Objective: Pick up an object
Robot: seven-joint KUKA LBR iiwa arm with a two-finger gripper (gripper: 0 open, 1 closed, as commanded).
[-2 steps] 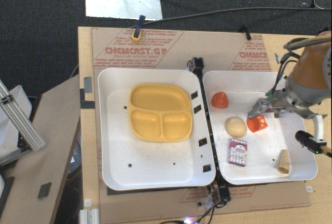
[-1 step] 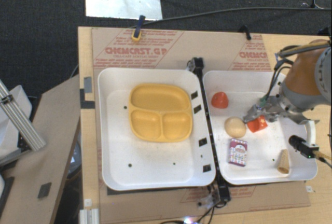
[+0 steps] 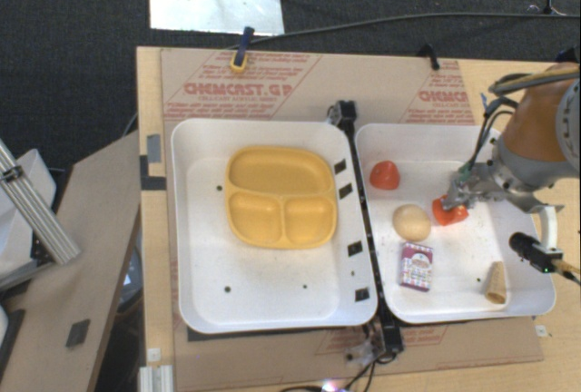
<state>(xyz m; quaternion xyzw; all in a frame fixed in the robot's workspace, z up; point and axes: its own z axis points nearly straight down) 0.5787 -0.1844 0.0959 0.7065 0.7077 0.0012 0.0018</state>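
From the fixed overhead camera, I see my arm reach in from the right over the right-hand bin (image 3: 517, 295), its tool (image 3: 457, 196) low and directly upon an orange-red object (image 3: 450, 213) near the bin's middle; whether the tool is released or clenched on that piece I cannot tell, as the wrist hides the tips. Just beside it to the left sits a pale egg-shaped ball (image 3: 411, 222), with a red piece (image 3: 385, 174) further up, a small printed box (image 3: 417, 267) below, and a tan cone (image 3: 496, 282) toward the near right corner. The left-hand bin (image 3: 204, 290) carries a yellow divided tray (image 3: 280, 197). In my judgement the grasp is the step in hand: I would keep the tool centred on the orange-red object, clear of the pale ball, close firmly, then lift straight up and confirm the object rises with it.
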